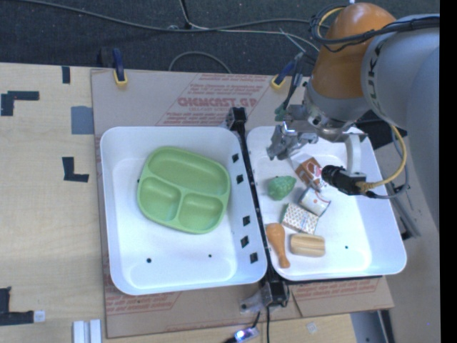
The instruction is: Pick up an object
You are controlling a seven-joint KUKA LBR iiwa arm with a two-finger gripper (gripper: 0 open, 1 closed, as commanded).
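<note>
Waiting unlifted in the right white plastic bin (371, 259), the green broccoli-shaped toy (281, 186) lies at seven o'clock from the metal two-finger gripper (284, 143). Its grip I cannot tell. Nothing looks picked; descent, grasp and lift remain.

right bin (371, 252) crowded, green tray (184, 189) filling left

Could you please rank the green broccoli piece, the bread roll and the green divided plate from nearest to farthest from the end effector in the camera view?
From the end effector, at the far end of the right bin:
1. The green broccoli piece, just below it in the right bin.
2. The bread roll, at the near end of the right bin.
3. The green divided plate, across the divider in the left bin.
</note>
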